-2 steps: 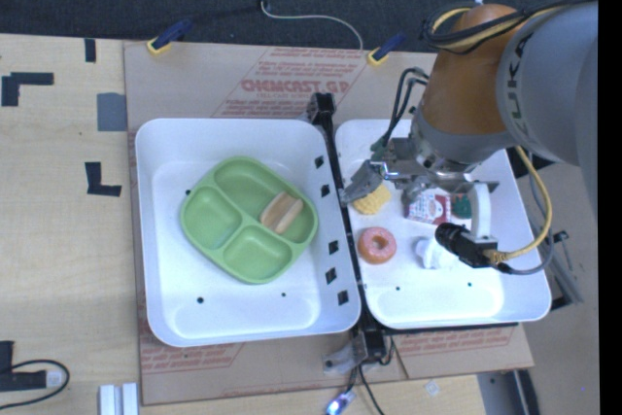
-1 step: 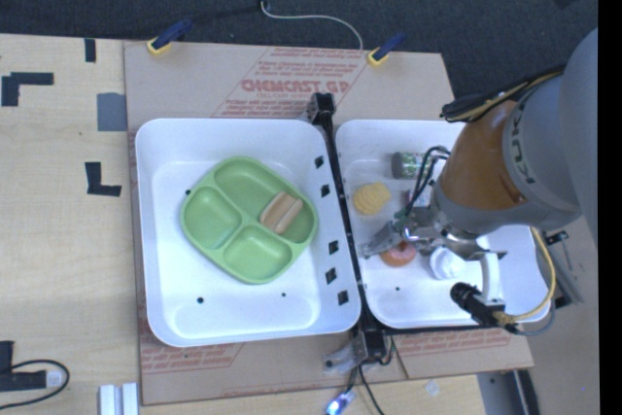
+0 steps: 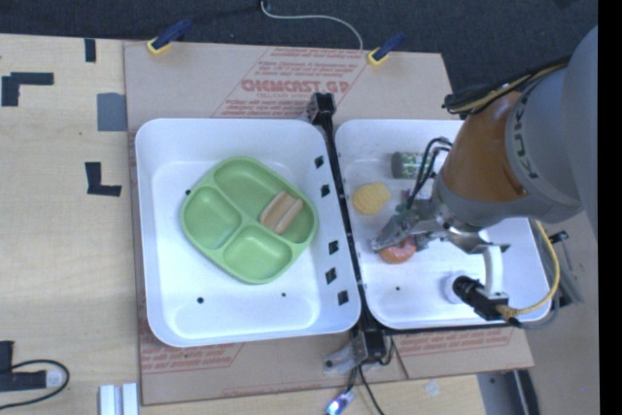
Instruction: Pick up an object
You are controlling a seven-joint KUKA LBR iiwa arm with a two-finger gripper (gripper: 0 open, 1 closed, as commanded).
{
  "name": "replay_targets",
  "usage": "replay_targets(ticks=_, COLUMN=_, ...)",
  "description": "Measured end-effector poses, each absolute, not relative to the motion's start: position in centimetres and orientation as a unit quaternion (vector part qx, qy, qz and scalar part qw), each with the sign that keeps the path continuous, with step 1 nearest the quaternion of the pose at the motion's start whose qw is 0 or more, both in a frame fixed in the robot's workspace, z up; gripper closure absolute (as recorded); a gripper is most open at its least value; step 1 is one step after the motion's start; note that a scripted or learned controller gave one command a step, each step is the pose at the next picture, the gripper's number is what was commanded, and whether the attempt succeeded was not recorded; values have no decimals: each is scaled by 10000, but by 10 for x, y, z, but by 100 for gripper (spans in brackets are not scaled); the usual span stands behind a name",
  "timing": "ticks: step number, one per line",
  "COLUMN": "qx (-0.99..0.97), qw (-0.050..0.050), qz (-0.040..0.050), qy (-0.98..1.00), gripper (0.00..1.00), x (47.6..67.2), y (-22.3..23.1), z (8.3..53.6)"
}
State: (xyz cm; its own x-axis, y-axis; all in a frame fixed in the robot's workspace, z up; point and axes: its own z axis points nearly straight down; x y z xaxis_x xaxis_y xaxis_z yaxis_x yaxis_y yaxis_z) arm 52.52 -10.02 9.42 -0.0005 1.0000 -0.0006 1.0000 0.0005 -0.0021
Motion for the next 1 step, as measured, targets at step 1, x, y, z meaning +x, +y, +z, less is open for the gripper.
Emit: replay_targets(ticks=1, qx=-7030, qw=-29, qz=-46, qy=-7111, gripper=100, x=576, y=-18, z=190)
